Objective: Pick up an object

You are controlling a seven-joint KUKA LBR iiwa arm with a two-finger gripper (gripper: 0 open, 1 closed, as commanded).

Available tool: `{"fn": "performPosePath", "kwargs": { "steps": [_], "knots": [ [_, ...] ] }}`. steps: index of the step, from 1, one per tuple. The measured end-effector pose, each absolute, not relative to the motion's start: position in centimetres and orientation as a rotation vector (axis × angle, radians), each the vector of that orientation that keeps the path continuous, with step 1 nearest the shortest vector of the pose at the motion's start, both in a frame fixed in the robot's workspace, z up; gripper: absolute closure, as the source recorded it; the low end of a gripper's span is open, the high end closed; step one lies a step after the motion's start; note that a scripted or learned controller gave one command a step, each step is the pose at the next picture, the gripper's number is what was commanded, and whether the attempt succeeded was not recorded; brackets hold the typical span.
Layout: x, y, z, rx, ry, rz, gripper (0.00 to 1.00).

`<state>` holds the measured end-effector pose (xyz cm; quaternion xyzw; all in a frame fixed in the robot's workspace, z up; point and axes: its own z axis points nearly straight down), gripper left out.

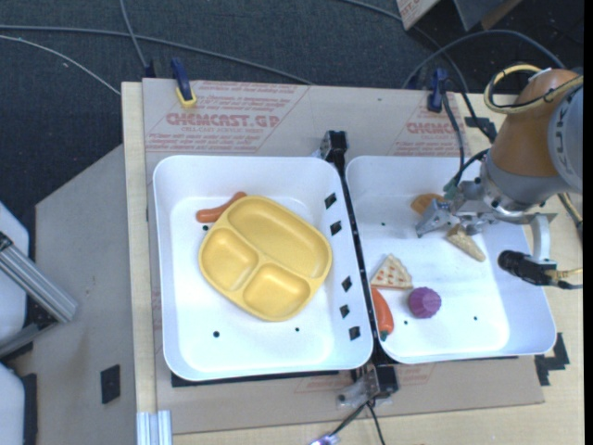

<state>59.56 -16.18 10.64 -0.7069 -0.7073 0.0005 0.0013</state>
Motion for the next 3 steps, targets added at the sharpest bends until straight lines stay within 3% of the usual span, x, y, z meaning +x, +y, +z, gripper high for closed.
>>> {"fn": "performPosePath", "kwargs": {
  "steps": [1, 3],
  "knots": [
    [59.8, -16.4, 12.2, -2.227, -2.226, -0.005, 1.0],
    [60.7, -16.4, 23.6, -2.226, -2.227, -0.006, 1.0]
  ]
}}
